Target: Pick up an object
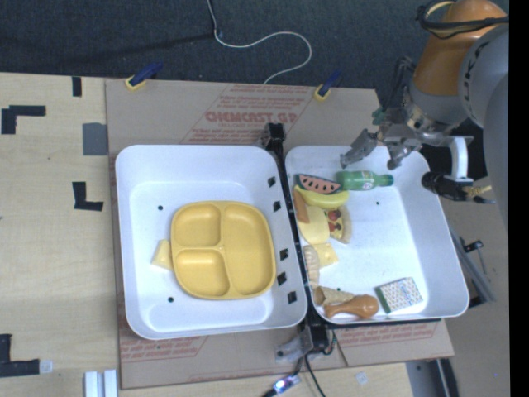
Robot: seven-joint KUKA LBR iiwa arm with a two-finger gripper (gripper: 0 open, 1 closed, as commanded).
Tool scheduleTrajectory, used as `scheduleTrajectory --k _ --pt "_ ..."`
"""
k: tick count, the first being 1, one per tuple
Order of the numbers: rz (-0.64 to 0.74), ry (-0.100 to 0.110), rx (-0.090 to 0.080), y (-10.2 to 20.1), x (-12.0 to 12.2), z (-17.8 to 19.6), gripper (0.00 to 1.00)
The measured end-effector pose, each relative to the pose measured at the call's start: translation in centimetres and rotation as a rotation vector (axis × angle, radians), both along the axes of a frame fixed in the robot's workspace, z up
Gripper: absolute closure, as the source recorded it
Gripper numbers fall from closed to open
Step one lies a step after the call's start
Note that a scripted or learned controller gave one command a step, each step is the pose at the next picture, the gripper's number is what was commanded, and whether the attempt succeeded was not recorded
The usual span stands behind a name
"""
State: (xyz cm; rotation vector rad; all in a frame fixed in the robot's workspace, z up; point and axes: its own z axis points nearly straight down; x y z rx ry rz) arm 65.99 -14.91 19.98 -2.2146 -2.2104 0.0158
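So far no pick | I saw gripper (377, 150) spread open, nothing between its fingers, hanging over right bin (430, 246) far edge | green bottle (364, 180) lay on its side just below it, beside watermelon slice (321, 185) | grasp and lift were both still left

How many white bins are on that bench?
2. The left bin holds a yellow divided plate; the right bin sits beside it, holding a green bottle and a pile of small items along its left wall.
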Motion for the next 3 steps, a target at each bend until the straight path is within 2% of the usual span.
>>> scheduleTrajectory --k 1,3 --pt "0.003 -0.014 -0.002 0.0 0.3 1.0 0.0" --pt "0.003 -0.014 -0.002 0.9 -0.9 -10.3 0.0"
